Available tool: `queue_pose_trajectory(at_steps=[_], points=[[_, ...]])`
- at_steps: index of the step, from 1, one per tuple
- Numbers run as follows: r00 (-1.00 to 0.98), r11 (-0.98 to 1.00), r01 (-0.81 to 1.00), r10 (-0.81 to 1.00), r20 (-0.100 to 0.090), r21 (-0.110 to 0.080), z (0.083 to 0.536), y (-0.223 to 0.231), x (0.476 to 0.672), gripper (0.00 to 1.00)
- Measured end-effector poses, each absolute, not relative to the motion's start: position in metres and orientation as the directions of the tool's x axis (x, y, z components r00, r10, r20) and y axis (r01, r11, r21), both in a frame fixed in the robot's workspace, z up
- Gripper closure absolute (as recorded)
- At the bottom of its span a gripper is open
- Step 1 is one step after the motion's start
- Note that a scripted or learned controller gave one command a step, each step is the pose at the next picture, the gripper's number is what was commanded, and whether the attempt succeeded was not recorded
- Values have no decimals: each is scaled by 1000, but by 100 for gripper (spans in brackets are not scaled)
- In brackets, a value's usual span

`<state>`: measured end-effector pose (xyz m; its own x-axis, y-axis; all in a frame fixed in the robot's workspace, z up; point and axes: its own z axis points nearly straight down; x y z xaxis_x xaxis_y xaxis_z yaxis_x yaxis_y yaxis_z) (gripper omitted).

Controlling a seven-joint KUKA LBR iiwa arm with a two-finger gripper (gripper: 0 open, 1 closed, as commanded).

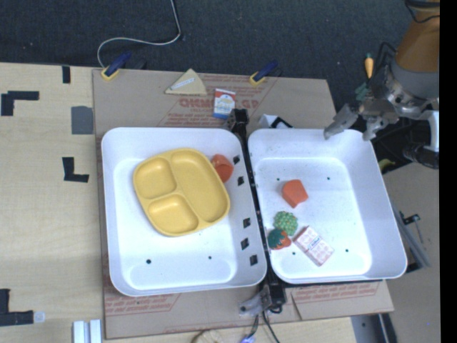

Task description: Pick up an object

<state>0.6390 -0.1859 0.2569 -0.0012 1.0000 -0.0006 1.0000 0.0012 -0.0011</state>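
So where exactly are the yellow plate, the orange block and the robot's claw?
yellow plate (pixel 181 191): camera view, on its middle ridge.
orange block (pixel 294 192): camera view, on its top face.
gripper (pixel 355 123): camera view, midway between the fingertips.

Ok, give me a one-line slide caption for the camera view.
End effector above right bin's far rim; orange block lies inside, yellow tray in left bin.

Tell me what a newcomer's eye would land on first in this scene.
The yellow divided plate comes first, lying across the middle of the left bin. Next the small cluster in the right bin: an orange block, a green toy and a small patterned packet. The gripper hovers over that bin's far right corner.
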Motion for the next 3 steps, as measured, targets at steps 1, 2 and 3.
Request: queue_pose_trajectory(at_steps=[1,2,3], points=[[-2,2,1000,1000,2,-5,160,-138,616,0],[-1,1,1000,1000,0,0,86,-109,579,0],[-1,1,1000,1000,-3,4,96,-110,580,100]])
